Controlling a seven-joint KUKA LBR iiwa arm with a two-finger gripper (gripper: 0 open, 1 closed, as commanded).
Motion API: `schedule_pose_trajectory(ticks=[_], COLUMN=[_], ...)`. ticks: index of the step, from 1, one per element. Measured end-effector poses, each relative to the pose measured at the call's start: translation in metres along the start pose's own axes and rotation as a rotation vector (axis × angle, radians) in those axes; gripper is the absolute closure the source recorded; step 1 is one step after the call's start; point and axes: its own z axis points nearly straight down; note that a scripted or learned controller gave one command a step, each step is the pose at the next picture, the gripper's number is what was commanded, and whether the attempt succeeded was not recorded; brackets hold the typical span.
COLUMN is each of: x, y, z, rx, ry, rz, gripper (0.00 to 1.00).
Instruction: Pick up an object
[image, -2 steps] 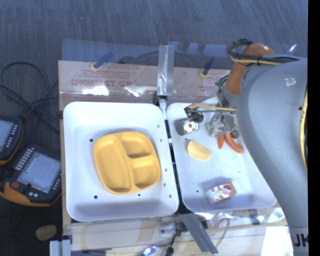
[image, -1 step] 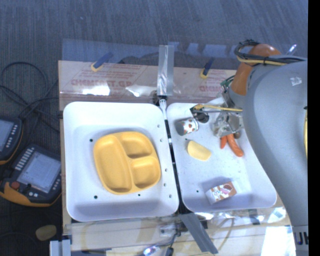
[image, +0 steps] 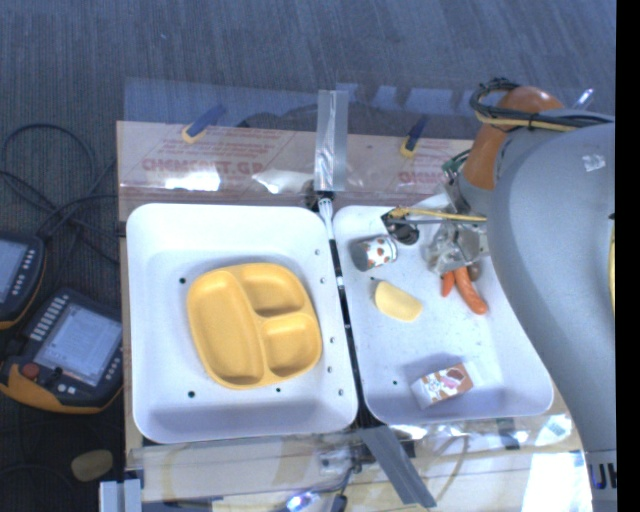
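Observation:
My gripper (image: 455, 252) hangs low over the back of the right bin (image: 520, 350), under the grey arm with its orange band. Directly beneath and in front of it lies an orange carrot (image: 471, 292), its upper end hidden by the gripper; whether they touch I cannot tell. To the left sit a small round can (image: 376, 252) on its side and a pale yellow wedge (image: 398, 301). A small red and white carton (image: 442, 384) lies near the bin's front edge.
The left bin (image: 160, 240) holds a yellow divided plate (image: 255, 322). A thin yellow rod (image: 435, 213) crosses the back of the right bin. The arm's bulky grey body covers the right bin's right wall. Pendants and cables lie on the floor at far left.

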Motion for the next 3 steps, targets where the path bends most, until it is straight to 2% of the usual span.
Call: schedule_pose_trajectory(ticks=[2, 3], x=[-0.006, -0.004], y=[0.006, 0.022], z=[0.000, 0.000], rx=[-0.001, 0.000], ry=[0.003, 0.002], rz=[0.000, 0.001], gripper=[1.00, 1.00])
